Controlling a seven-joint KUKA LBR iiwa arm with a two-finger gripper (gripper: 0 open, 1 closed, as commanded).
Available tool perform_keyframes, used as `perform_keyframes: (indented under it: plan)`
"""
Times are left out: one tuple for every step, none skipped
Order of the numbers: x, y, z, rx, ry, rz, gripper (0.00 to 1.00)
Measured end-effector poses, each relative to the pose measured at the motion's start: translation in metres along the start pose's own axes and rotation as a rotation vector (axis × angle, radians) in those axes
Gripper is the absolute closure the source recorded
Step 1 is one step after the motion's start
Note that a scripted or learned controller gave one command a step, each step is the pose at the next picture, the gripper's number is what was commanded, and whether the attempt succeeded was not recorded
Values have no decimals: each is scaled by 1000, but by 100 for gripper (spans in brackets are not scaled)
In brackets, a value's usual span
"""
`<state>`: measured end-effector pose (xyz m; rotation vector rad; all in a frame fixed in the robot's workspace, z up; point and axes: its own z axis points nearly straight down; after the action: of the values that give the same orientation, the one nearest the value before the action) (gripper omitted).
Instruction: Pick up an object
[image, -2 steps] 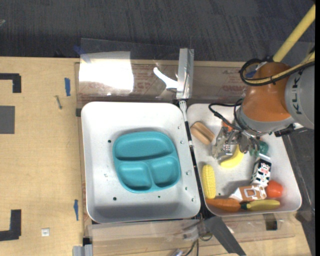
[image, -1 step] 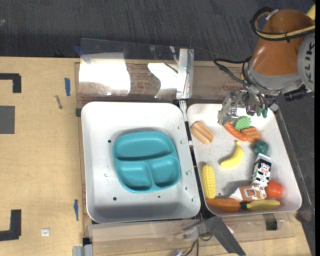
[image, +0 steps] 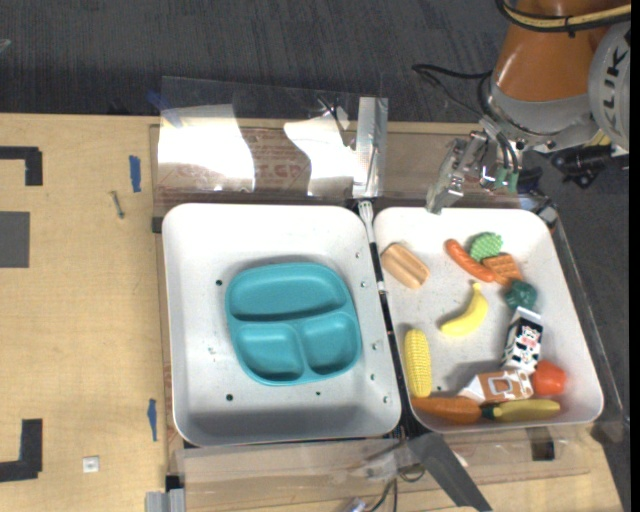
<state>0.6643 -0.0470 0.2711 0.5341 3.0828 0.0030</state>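
The right bin (image: 575, 300) holds several toy foods: a hot dog bun (image: 404, 265), a carrot (image: 468, 262) with a green leafy piece (image: 487, 244), a banana (image: 466, 315), a corn cob (image: 417, 362), a black-and-white carton (image: 523, 342) and a red tomato (image: 549, 379). My gripper (image: 462, 185) hangs over the back rim of this bin, above and behind the bun. Its fingers stand open with nothing between them.
A teal divided plate (image: 292, 320) lies in the left bin (image: 190, 250). Along the right bin's front wall lie an orange sausage-like piece (image: 447, 407), a yellow piece (image: 525, 407) and a small box (image: 500, 385). A clear plastic sheet (image: 260, 150) stands behind the bins.
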Motion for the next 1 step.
perform_keyframes:
  plan:
    - [-1,1,-10,-1,-8,-3,100]
